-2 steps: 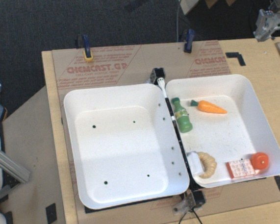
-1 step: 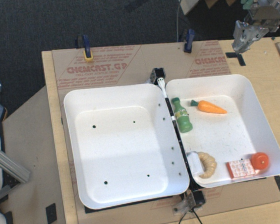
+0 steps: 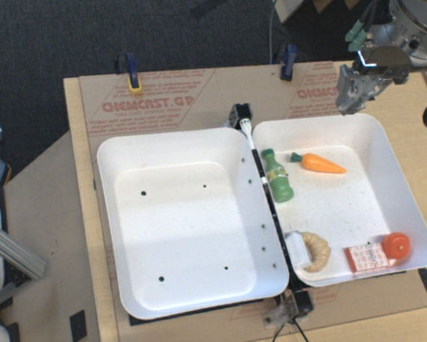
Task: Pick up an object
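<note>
1. Brown board bench (image 3: pixel 191 93) carries two white bins; right bin (image 3: pixel 393 164) is the landmark.
2. Gripper (image 3: pixel 353 97) hangs over that bin's far rim; finger state cannot be told.
3. Inside it: carrot (image 3: pixel 322 163) toward the far side, green bottle (image 3: pixel 277 177) at its left wall, red box (image 3: pixel 368 257) and tomato (image 3: pixel 396 245) in the near right corner.

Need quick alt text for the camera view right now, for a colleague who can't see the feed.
The gripper hovers above the right bin's far corner, holding nothing. That bin contains a green bottle along its left wall, a carrot, a tan croissant-like item, a red-and-white box and a red tomato.
</note>
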`<act>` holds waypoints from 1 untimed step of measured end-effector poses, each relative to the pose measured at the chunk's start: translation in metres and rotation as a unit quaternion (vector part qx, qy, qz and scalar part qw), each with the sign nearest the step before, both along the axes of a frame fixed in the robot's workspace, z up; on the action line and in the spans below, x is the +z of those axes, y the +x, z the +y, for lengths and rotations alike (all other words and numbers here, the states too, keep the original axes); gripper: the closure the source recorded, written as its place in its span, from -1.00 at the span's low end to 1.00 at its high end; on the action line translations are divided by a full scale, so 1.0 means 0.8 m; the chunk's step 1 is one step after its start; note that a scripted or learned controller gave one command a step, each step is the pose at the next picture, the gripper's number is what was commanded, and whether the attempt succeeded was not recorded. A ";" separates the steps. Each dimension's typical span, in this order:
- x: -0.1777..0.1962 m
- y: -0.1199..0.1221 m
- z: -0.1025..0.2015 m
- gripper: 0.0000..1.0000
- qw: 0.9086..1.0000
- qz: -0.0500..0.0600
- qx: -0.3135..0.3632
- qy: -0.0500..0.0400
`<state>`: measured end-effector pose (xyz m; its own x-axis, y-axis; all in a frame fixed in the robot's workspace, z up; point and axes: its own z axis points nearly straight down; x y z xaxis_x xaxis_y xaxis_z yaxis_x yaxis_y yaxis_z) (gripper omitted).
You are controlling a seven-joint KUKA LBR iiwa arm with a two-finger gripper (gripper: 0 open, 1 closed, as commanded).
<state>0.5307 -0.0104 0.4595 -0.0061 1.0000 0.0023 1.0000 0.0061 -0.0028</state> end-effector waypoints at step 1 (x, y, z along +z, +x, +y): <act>-0.103 0.002 0.070 1.00 1.000 0.003 0.000 -0.001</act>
